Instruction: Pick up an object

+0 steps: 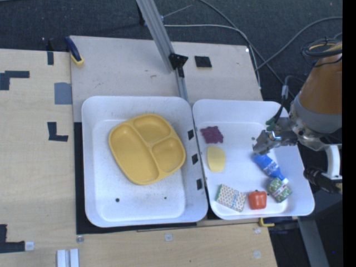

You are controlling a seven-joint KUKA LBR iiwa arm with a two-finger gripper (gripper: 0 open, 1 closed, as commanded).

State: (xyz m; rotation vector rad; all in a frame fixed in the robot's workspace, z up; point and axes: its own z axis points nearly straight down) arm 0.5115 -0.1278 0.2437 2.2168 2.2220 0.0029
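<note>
My gripper (263,144) hangs over the right side of the right bin (239,109), just above the upper end of a blue bottle (270,166) that lies slanted on the bin floor. Nothing shows between the fingers. Below the bottle sits a green patterned can (279,189). A red pepper-like toy (256,199) and a checked packet (230,197) lie along the bin's front. A yellow oval piece (216,158) and a purple clump (212,133) lie at the bin's left side.
The left bin (100,166) holds a yellow divided plate (147,147). A metal pole (158,29) slants up from between the bins. Cables run across the dark floor behind the bench.
</note>
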